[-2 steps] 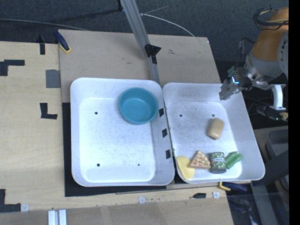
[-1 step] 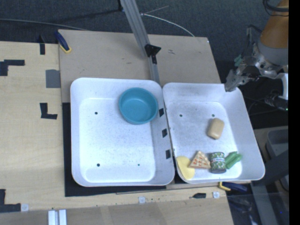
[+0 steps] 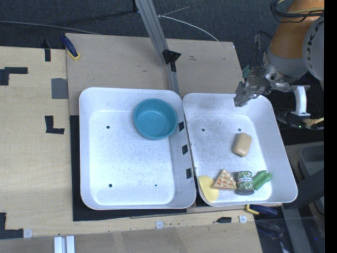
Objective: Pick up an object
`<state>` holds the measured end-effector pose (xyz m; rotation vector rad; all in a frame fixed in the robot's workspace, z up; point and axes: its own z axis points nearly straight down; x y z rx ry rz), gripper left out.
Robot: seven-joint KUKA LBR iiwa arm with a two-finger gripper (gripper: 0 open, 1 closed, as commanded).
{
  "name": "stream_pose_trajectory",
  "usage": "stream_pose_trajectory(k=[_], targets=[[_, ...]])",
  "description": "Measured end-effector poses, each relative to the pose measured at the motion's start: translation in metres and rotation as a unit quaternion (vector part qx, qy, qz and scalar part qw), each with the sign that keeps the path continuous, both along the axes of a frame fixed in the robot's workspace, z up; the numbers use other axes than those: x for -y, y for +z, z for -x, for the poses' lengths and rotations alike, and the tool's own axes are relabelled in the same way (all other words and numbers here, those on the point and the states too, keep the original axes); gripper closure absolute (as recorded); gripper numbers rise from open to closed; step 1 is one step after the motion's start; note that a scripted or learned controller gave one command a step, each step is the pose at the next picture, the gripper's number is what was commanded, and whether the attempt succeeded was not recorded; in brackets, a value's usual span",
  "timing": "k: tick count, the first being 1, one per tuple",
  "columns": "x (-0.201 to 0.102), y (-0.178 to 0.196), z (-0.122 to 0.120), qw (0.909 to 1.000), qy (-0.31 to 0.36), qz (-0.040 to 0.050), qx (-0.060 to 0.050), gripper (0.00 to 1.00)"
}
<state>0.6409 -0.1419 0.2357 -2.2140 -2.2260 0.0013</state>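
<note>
Hovering at the right bin's (image 3: 281,162) far rim, our gripper (image 3: 243,96) grasps nothing we see; five objects lie nearer: bun (image 3: 242,144), pizza slice (image 3: 225,181), can (image 3: 244,183), lemon (image 3: 208,188), pepper (image 3: 261,179). One bowl (image 3: 155,118) sits left.

Gripper (image 3: 243,97) above right bin's (image 3: 281,141) far rim

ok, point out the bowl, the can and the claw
bowl (image 3: 155,118), camera view, middle of its inside.
can (image 3: 244,183), camera view, its side label.
claw (image 3: 243,97), camera view, between the fingertips.
</note>
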Motion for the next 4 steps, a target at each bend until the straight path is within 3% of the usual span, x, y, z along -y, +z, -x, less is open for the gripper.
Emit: stream_pose_trajectory(k=[2, 4], targets=[[-0.119, -0.020, -0.002, 1.0000, 0.001, -0.0002, 0.000, 1.00], [-0.219, -0.003, -0.005, 1.0000, 0.001, -0.0002, 0.000, 1.00]])
